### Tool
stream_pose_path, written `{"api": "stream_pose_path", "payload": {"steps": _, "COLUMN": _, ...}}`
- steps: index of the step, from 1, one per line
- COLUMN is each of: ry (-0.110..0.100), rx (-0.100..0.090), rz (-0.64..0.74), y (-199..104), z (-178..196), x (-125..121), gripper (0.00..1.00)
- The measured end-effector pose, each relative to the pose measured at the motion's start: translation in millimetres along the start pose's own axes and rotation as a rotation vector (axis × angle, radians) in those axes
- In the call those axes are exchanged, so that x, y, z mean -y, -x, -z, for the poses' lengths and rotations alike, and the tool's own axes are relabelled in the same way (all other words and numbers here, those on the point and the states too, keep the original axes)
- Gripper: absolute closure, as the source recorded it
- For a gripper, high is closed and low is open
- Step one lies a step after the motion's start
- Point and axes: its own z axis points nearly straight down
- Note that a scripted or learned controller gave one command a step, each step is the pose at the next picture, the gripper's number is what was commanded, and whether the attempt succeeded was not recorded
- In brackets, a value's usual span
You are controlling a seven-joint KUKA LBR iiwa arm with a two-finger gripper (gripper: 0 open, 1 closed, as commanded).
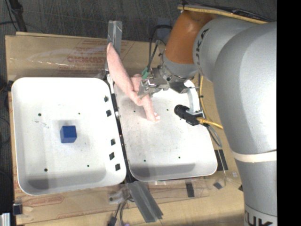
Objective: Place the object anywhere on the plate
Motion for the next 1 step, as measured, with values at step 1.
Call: {"api": "stream_pose_path", "payload": {"steps": 1, "ry": 0.002, "rx": 0.001, "rz": 0.008, "y": -0.8, "z": 40.1, "x": 0.1, "gripper": 1.0}}
